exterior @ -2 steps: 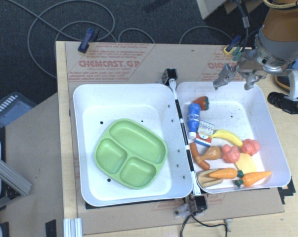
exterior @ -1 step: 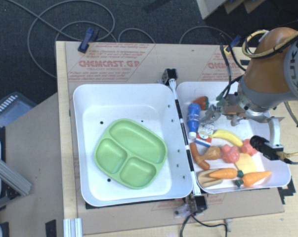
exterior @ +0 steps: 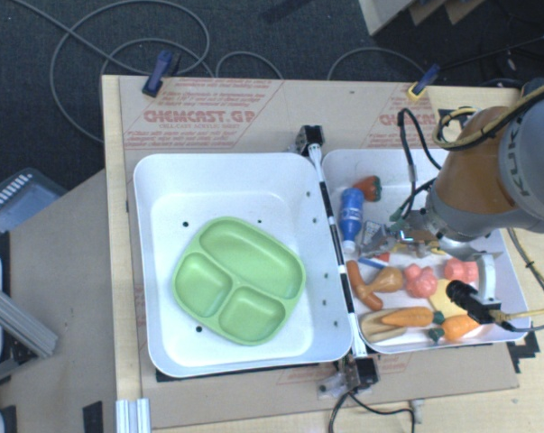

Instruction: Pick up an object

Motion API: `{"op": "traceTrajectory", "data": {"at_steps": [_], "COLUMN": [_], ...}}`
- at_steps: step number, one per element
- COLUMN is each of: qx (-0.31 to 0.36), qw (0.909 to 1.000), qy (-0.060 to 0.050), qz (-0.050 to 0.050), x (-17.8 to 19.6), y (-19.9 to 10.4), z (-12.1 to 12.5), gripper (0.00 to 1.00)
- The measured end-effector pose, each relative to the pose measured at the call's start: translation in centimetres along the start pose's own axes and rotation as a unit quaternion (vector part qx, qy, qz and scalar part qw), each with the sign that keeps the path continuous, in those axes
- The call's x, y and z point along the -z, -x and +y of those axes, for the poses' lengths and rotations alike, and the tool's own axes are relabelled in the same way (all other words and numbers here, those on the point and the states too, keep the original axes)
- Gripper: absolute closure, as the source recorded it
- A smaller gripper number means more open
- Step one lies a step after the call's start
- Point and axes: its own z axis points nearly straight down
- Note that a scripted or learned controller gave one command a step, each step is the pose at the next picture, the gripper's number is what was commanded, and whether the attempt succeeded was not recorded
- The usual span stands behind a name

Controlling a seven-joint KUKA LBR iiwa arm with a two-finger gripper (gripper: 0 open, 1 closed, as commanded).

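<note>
The right bin [exterior: 336, 165] holds several toy foods. A blue bottle [exterior: 351, 213] lies near its left wall, with a small red piece [exterior: 371, 186] beyond it. Nearer the front lie an orange sausage shape [exterior: 362, 287], a brown piece [exterior: 389, 280], a pink piece [exterior: 422, 280] and two carrots [exterior: 407, 317] [exterior: 459, 327]. My gripper [exterior: 381, 238] is low in the bin, just right of the blue bottle and above the brown piece. The wrist, with its orange band [exterior: 470, 174], hides the bin's right middle. I see no object lifted.
The left bin [exterior: 163, 188] holds a green divided plate [exterior: 240, 280]. A black clamp [exterior: 309, 138] sits where the bins meet at the back. Cables run over the arm and along the bench's right edge. A blue clip [exterior: 159, 70] sits at the board's back left.
</note>
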Motion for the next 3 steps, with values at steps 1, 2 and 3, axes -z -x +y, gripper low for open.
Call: {"op": "traceTrajectory", "data": {"at_steps": [1,2,3], "qx": [0.000,0.000,0.000], "qw": [1.0000,1.0000,1.0000], "qy": [-0.001,-0.003,-0.002], "qz": [0.000,0.000,0.001], "x": [-0.3,-0.3,-0.3], "y": [-1.4,0.2,-0.5], "z": [3.1,0.8,0.9], "gripper": [0.00,0.00,0.00]}}
